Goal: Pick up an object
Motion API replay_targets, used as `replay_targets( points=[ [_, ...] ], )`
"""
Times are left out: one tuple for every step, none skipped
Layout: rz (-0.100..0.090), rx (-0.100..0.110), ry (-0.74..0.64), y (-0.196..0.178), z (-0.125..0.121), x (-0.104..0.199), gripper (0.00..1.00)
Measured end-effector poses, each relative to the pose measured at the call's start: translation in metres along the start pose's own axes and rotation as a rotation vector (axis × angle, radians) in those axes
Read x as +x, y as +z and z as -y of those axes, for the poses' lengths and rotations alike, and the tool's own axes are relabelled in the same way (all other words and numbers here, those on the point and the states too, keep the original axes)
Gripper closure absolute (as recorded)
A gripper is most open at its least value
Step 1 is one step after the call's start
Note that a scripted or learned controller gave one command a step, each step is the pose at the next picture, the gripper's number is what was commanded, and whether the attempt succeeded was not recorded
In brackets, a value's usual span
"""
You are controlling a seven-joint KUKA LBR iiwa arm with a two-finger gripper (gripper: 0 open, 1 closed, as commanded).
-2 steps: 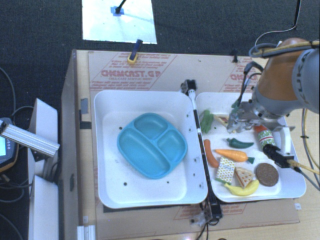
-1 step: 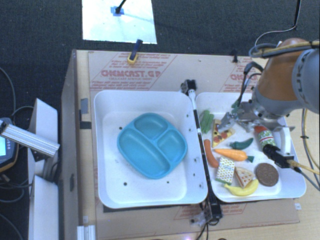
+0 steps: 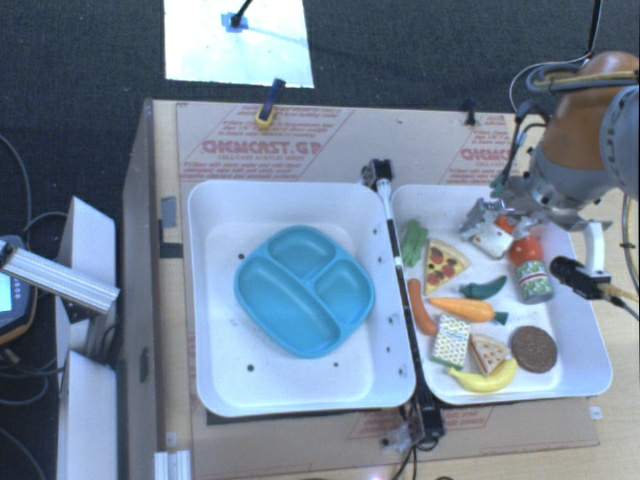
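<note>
A: What does the bench look like from above?

B: 2 shallow white bins sit side by side on a board. The left bin [image 3: 215, 268] holds a blue divided plate [image 3: 303, 290] with 3 compartments, lying near its middle.

A: And the right bin [image 3: 590, 353]?

B: It is crowded with toy food. A green leafy piece [image 3: 412, 241] lies at its left wall, with a pizza slice [image 3: 445, 264] just beside it. Below those are an orange sausage [image 3: 422, 308], a carrot [image 3: 467, 309] and a dark green pepper [image 3: 485, 288]. Near the bottom edge are a patterned carton [image 3: 451, 341], a sandwich wedge [image 3: 488, 352], a banana [image 3: 484, 377] and a brown round cookie [image 3: 533, 348]. A small bottle with a red cap [image 3: 530, 270] stands at the right.

A: Where is the arm?

B: It enters from the upper right of the frame. The gripper [image 3: 487, 223] is low in the upper part of the right bin, over a white object [image 3: 491, 241] with a red patch.

A: Is it gripping that?

B: I cannot tell; the metal parts blur together there.
</note>
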State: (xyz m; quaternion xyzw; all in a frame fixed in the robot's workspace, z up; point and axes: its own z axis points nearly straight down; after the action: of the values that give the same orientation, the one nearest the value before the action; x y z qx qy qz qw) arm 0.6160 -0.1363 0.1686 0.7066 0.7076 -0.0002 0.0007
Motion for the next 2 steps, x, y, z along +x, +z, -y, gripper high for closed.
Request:
replay_targets(
  points=[
    [0.000, -0.002, -0.001, 0.004, -0.053, -0.053, 0.00],
    [-0.003, 0.003, -0.002, 0.086, -0.052, -0.069, 0.00]
  ],
)
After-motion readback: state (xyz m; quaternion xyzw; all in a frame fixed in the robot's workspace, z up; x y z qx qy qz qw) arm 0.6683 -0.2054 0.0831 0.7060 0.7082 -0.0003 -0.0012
